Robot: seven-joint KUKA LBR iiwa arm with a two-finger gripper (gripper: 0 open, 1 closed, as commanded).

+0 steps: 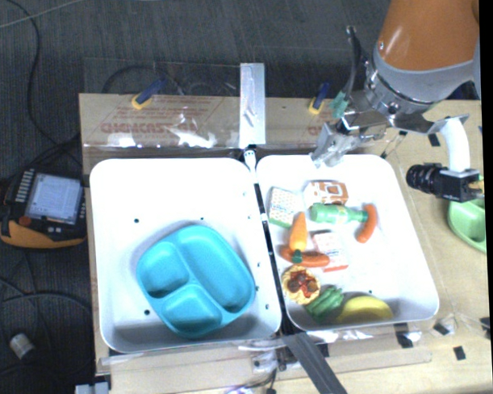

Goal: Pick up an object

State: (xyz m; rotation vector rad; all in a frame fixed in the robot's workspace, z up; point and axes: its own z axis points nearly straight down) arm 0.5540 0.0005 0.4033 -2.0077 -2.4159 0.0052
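The pick looks not yet made, as far as can be judged: every toy food piece lies in the right bin (410, 251), right of centre in the frame, and nothing is lifted clear of it. In that bin a green bottle (336, 214) lies across the middle with a small carton (325, 189) just above it, a patterned card (282, 205) to their left, and an orange carrot (297, 231) slanting down beside the card. Lower down sit a pizza slice (300, 282), a green vegetable (324, 301) and a yellow banana (365, 309) near the bottom rim. The left bin (117, 188) carries a blue divided tray (196, 277) at the lower left of centre.

The end effector (335, 147) hangs at the upper right of the frame, over the top rim of the right bin and just above the carton, apart from all the pieces. No object shows between its fingers, so it holds nothing that can be seen. How wide it stands I cannot tell, since the tips blur against the rim. What is left seems to be the whole job: descend onto a piece, close, and lift
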